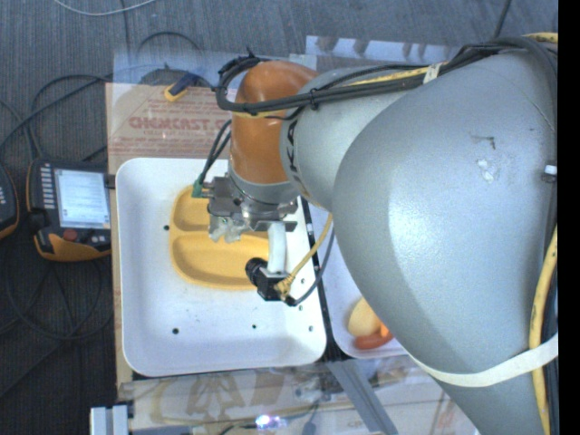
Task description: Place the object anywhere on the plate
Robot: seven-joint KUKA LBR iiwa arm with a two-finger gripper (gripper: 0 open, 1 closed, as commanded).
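**Bench inventory: arm over the left bin, plate beneath**

- Left bin (149, 333): shallow, white, square with rounded corners. It holds a yellow divided plate (195, 247), which lies flat toward the bin's upper middle.
- Arm (435, 198): large grey body that covers much of the right side of the view. Its orange band (263, 139) sits directly above the plate.
- Gripper (231, 229): hangs over the plate's upper right part. Seen from above, its fingers are masked by the wrist hardware, so how far open it is and whether it has hold of anything cannot be told.
- Right bin (340, 329): mostly covered by the arm; its lower left corner shows.
- Object (367, 323): yellow and orange-red, rounded. It lies in the visible corner of the right bin, well apart from the plate and partly hidden under the arm.
- Handheld pendant (77, 202): lies on the floor left of the bench.
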